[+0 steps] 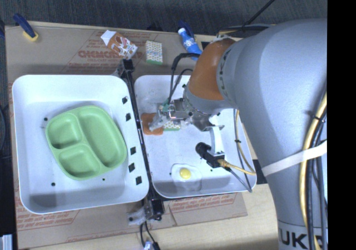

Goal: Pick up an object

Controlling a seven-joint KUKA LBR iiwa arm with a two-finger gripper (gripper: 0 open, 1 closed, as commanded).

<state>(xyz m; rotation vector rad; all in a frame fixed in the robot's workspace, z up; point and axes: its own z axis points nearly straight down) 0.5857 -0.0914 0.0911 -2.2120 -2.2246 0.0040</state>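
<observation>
Arm (267, 93) bends down over right bin (233, 185).

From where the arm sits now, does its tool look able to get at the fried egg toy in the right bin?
Probably yes. The fried egg lies alone near the right bin's front wall, nothing on it; the tool is further back.

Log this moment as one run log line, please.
arm: over right bin | gripper: low beside orange object | fried egg toy: near front | green divided plate: left bin
</observation>
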